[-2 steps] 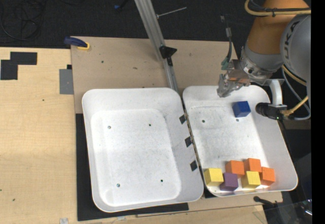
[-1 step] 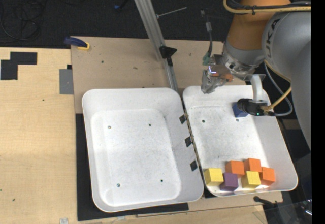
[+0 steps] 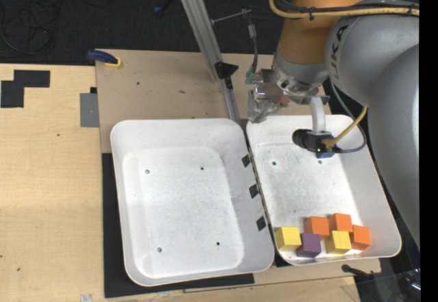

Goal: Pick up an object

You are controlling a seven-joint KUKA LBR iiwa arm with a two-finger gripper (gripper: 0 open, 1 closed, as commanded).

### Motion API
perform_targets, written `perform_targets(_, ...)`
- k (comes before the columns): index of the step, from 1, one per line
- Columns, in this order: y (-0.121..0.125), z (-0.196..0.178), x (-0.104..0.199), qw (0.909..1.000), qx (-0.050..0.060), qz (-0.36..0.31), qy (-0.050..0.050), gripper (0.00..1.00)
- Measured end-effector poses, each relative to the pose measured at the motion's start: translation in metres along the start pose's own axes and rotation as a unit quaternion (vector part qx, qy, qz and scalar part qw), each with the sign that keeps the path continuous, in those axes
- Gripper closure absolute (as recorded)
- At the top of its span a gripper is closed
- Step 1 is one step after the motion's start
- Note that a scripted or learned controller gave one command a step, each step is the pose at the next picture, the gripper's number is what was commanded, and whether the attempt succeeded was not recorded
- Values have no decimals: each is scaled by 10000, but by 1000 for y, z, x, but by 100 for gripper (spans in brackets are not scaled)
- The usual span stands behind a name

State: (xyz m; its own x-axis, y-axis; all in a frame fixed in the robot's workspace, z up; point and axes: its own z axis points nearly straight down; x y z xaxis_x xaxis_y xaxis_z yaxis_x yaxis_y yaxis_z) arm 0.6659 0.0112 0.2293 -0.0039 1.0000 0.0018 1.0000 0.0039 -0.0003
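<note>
gripper (image 3: 262,103) sits up by the right bin's (image 3: 383,187) far left corner, can't tell its state | blocks (image 3: 323,233) bunched at that bin's near edge, well apart from it

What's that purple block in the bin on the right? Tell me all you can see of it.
The purple block is a small cube-like piece with a matte, solid colour; its material is hard to tell. It lies in the right bin, in the cluster at the near rim. A yellow block sits against its left, another yellow block against its right, and an orange block just behind it. The gripper is far off, at the bin's far edge, not touching it.
</note>
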Motion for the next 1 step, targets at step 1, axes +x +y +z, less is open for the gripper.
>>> perform_targets(1,-10,9,57,10000,22,-5,1,100)
